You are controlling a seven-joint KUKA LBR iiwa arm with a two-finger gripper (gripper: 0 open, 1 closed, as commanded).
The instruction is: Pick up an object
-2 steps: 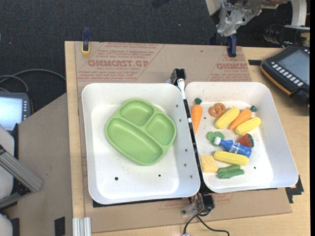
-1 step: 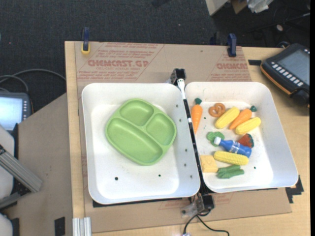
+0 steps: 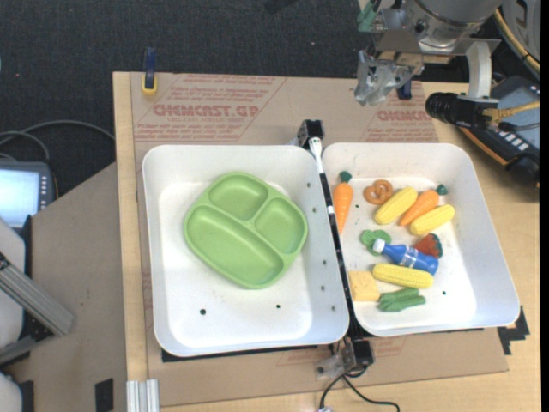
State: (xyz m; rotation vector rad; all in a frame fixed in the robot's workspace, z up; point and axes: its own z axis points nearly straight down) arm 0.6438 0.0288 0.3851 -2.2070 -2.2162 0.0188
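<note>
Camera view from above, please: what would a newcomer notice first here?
The green divided plate lying alone in the left bin stands out most. Next comes the bright cluster of toy food in the right bin: carrots, corn cobs and a pretzel. The tool hangs above the bench's far edge.

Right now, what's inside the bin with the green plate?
Just the green plate with three sections, lying in the left bin. Nothing sits in its sections. Whatever bin floor lies beneath the plate is covered. The toy food is all in the right bin.
</note>
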